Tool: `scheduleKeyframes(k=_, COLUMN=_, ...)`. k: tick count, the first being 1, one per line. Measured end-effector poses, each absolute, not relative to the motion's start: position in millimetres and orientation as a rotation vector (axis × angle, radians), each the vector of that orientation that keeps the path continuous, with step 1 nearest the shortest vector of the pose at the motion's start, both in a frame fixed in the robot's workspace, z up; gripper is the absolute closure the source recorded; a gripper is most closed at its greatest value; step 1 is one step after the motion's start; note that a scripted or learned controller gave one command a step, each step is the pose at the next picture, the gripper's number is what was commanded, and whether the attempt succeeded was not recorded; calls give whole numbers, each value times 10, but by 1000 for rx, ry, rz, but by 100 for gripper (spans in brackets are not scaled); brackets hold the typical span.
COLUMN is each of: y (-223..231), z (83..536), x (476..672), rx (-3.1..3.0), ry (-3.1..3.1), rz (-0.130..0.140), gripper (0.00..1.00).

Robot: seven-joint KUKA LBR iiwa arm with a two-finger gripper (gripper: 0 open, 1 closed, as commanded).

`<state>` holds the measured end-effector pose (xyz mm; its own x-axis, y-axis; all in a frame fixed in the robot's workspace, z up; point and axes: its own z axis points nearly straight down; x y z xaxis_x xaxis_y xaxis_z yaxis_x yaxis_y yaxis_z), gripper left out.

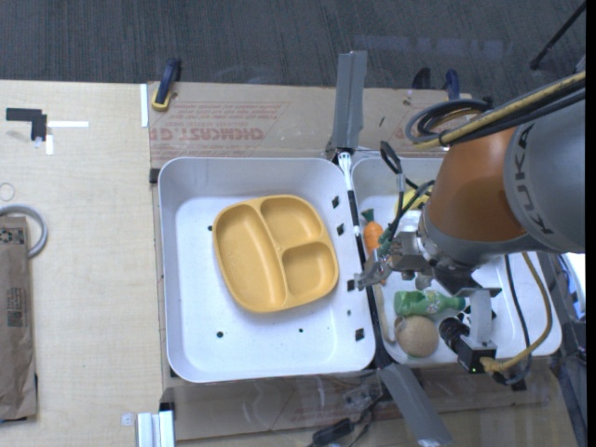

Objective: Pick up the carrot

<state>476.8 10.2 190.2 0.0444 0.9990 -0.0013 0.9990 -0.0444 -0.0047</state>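
Carrot in right bin

Left of centre: a shallow white bin holding a yellow divided plate, tilted, three compartments. In the right bin, toward the lower part of the frame: a green item just above a round tan object, the two touching or nearly so. At far left on the bench: a brown paper bag; along the top, brown cardboard with red print.
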Motion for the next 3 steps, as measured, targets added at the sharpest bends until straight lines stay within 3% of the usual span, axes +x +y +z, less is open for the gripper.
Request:
scheduleKeyframes(k=1, y=-89, z=2756, x=4774, rx=-2461, ry=-1952, rz=7, gripper=0)
scheduleKeyframes(k=2, y=407, z=1898, x=4762, rx=-2654, ry=-1678, rz=11, gripper=0)
scheduleKeyframes(k=3, y=-363, z=1903, x=4765, rx=-2441, ry=-1974, rz=7, gripper=0)
